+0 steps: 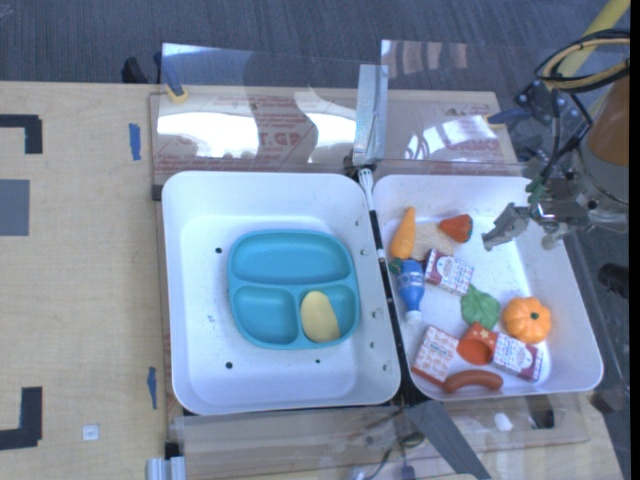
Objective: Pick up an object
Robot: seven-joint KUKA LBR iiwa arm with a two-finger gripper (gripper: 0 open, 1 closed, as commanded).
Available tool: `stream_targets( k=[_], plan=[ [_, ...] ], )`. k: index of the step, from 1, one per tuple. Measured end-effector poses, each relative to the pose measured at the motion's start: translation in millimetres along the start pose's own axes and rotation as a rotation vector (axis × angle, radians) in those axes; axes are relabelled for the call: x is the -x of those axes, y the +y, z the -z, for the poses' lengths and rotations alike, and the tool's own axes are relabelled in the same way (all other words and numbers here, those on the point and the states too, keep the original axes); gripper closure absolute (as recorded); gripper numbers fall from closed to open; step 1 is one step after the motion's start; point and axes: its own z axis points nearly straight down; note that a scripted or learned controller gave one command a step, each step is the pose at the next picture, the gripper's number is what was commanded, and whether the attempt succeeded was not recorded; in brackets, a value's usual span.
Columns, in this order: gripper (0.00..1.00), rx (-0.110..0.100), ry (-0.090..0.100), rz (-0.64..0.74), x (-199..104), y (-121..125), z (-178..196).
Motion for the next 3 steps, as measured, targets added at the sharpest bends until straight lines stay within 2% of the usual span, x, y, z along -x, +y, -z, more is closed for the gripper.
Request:
stream_targets(
  k=[1,2,3],
  plan=[
    [0.00,-0.004,0.001,0.216,-19.7,69.7,-107.2],
    [0.00,0.006,-0.001,0.127,-25.9,13.7,-39.2],
    [0.00,0.022,-0.005,0.194,-39.6,112.8,-155.9]
  ],
)
